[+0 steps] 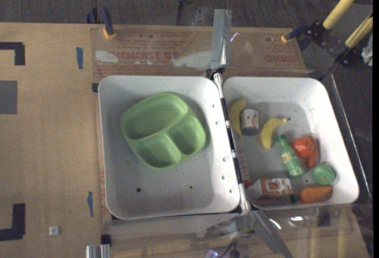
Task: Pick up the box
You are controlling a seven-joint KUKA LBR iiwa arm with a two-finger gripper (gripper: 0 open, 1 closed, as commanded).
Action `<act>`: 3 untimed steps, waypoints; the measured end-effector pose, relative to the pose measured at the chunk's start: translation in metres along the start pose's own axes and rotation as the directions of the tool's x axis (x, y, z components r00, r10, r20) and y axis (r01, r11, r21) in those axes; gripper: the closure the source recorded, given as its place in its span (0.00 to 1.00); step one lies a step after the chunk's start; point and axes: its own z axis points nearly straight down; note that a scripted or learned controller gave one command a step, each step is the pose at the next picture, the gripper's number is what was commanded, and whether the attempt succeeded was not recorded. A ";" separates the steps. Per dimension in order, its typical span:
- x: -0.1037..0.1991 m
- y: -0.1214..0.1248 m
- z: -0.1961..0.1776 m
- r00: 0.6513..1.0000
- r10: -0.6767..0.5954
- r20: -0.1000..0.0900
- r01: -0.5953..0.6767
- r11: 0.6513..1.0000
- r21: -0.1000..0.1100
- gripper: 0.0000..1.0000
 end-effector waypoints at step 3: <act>0.003 0.000 -0.010 1.000 -0.005 0.001 0.005 1.000 -0.002 0.00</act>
